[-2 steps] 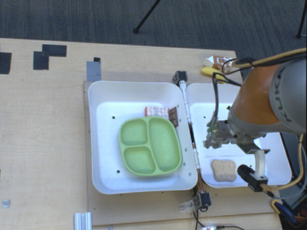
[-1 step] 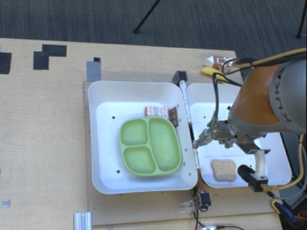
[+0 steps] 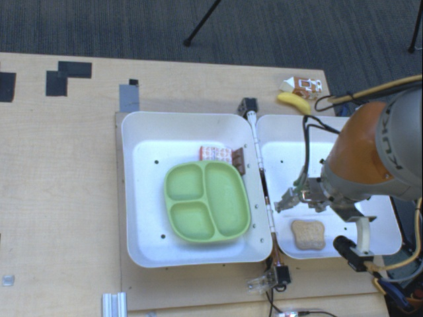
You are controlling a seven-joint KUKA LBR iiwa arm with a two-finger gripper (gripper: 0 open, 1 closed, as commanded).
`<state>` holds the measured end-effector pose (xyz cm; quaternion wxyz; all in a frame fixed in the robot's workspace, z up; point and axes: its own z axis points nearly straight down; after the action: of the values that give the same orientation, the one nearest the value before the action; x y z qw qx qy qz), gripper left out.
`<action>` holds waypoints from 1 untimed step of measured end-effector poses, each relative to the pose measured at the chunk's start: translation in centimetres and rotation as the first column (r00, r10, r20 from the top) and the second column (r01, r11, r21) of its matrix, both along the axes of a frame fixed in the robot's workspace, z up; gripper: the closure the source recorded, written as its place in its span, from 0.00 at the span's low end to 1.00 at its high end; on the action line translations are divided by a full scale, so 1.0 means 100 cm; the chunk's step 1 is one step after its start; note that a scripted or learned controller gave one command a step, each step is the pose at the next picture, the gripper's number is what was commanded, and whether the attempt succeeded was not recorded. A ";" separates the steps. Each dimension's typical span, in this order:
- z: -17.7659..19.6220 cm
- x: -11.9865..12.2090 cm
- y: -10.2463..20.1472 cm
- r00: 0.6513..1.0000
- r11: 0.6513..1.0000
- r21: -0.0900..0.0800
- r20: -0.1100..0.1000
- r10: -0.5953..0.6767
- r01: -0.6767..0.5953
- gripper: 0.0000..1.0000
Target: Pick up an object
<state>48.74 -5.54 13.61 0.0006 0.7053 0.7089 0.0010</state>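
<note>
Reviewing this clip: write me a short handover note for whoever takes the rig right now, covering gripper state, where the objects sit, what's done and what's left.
Gripper: low over the right bin, near its left wall; nothing visible between the fingers; open or shut is unclear from this angle.
Objects: a tan sponge-like block lies in the right bin near the front, just beside the gripper. The green divided plate sits in the left bin, with a small red-and-white packet behind it. A banana lies on the bench behind the bins.
Done: no pick shown.
Left: grasp an object, probably the block, and lift it.
</note>
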 end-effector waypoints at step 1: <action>-0.050 0.001 -0.032 1.000 1.000 0.001 0.002 -0.002 0.002 0.00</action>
<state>48.83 -8.71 8.63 0.0010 0.7060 0.7082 0.0020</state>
